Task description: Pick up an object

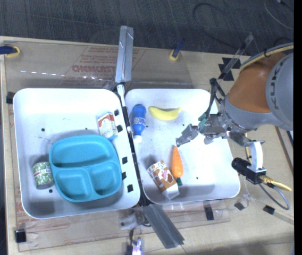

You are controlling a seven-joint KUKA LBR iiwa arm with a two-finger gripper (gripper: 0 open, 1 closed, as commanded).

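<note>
Gripper (185, 137): you are hovering it over the right bin (215, 185), fingers looking spread, pinching nothing.
Carrot (177, 163): lying just below it, toward the near edge, likeliest target.

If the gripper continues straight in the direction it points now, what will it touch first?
The gripper points toward the view's lower left, over the right bin. Going straight on, it would probably meet the carrot first, or the bin floor just beside it; depth is unclear from this one view.
</note>
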